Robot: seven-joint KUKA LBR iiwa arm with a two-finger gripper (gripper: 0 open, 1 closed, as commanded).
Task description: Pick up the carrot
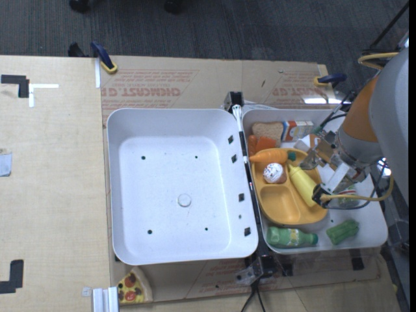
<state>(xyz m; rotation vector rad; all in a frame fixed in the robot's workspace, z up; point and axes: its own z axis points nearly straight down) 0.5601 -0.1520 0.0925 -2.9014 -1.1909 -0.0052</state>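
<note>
Carrot (268, 155) lies in the right bin (372, 229), at about 11 o'clock of that bin, resting on the top rim of the yellow tray (286, 207), tip pointing to 9 o'clock. Just below it, touching or nearly so, sits a white ball (273, 172) inside the tray. I see the gripper (318, 156) at 3 o'clock of the carrot, near it but apart. I can't tell how the fingers stand, since wrist and cables blur over them. Nothing visible between them, so I call no hold.

Risks as I judge them:
- The bin is crowded. The banana (303, 183) lies diagonally right beside the gripper, so a descent slightly off could catch it instead of the carrot.
- The carrot sits on the tray rim, likely tilted. A pinch could roll it off toward the ball or the bin wall.
- It is close to the bin's left wall, so one finger may hit the wall or the rim.
- Pushing on the tray could tip it and shift everything.

Counts:
- 1 carrot, 1 white ball, 1 banana, 1 yellow tray
- 1 green bottle (292, 237) at 6 o'clock of the right bin
- 1 green item (342, 231) at 5 o'clock, kind unclear
- a brownish item (265, 130) and a pale packet (296, 130) at 12 o'clock
- 2 white bins; the left bin (117, 194) holds one small disc (184, 201)
- a toy pizza slice (132, 287) on the counter (52, 207) at 7 o'clock of the left bin
</note>
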